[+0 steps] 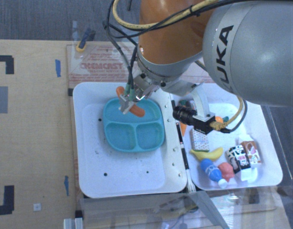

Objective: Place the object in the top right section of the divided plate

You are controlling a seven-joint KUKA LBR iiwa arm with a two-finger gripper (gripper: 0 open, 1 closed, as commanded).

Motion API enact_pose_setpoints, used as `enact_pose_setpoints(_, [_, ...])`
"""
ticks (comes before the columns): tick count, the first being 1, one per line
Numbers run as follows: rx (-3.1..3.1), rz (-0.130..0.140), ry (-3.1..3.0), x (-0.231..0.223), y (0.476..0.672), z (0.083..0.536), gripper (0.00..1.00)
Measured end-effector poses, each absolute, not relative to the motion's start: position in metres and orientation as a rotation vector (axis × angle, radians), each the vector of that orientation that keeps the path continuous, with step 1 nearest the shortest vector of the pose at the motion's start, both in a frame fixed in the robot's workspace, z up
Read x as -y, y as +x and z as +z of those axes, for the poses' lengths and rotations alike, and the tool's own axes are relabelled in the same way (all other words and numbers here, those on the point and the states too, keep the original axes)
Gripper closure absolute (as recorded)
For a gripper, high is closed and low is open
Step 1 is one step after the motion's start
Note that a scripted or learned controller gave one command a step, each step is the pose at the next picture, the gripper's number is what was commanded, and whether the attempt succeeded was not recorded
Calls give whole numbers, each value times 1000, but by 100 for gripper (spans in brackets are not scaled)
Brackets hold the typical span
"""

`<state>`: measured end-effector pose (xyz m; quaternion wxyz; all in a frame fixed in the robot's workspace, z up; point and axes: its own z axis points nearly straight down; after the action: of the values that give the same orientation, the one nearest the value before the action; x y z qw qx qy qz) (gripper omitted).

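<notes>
A smooth, matt plastic look is shown by the blue divided plate. The white bins appear plastic too — faintly speckled. The bench looks like pale wood, and the arm's grey shell is glossy.

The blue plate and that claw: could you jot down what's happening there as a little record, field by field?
plate: blue divided plate, in the left bin
claw: claw, over the plate's top edge
carrot: orange carrot at the claw tip, lying over the plate's upper section
right bin: right bin, with a banana and small toys
</notes>
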<state>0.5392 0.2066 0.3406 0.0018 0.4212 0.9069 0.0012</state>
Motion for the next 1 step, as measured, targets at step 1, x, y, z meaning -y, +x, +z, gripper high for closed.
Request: enact_pose_setpoints(1, [-2833,2,1352,-181,501,409,100])
